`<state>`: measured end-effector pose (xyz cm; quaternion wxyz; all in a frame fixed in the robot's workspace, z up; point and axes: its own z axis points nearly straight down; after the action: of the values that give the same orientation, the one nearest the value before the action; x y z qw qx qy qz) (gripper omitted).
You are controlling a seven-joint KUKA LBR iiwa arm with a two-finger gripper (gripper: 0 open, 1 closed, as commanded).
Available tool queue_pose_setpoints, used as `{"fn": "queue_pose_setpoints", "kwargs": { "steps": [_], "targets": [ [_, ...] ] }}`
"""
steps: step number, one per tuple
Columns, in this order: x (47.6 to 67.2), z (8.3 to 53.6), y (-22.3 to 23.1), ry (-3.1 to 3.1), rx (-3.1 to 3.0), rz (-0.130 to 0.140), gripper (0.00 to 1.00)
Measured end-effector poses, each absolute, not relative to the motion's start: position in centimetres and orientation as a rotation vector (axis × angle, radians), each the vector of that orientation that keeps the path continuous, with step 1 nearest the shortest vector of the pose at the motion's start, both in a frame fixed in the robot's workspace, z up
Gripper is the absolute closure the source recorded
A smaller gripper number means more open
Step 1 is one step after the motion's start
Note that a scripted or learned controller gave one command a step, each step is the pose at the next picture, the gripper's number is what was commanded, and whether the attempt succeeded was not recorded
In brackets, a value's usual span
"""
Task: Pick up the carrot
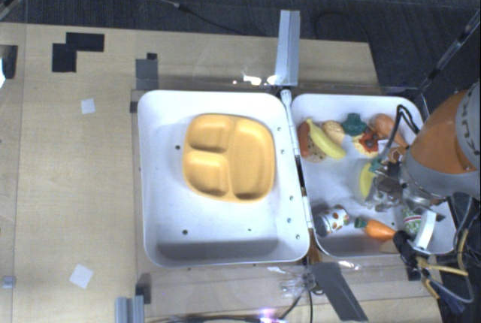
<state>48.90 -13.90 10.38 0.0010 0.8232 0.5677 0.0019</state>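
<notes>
The carrot [378,229] lies near the front edge of the right bin [338,107], just right of a small can [334,220]. The end effector [388,190] hangs just above and behind it, and I cannot tell how wide it stands or whether it has anything in it. The carrot sits close to the bin's front wall and the can, so a descent could clip either and nudge the carrot aside. The banana [328,140] lies well clear.

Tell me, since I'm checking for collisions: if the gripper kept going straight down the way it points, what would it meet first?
Probably the right bin's white floor, just above the carrot; the gripper seems slightly off it, though depth is unclear.
</notes>
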Motion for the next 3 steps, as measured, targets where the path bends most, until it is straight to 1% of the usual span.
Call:
{"fn": "queue_pose_setpoints", "kwargs": {
  "steps": [1,2,3],
  "targets": [
    [48.9,19.4,-17.3,1.883,2.504,0.01,1.0],
    [50.0,12.3,-10.8,2.034,2.397,0.001,1.0],
    [49.1,9.0,-15.0,2.1,2.327,0.014,1.0]
  ]
}}
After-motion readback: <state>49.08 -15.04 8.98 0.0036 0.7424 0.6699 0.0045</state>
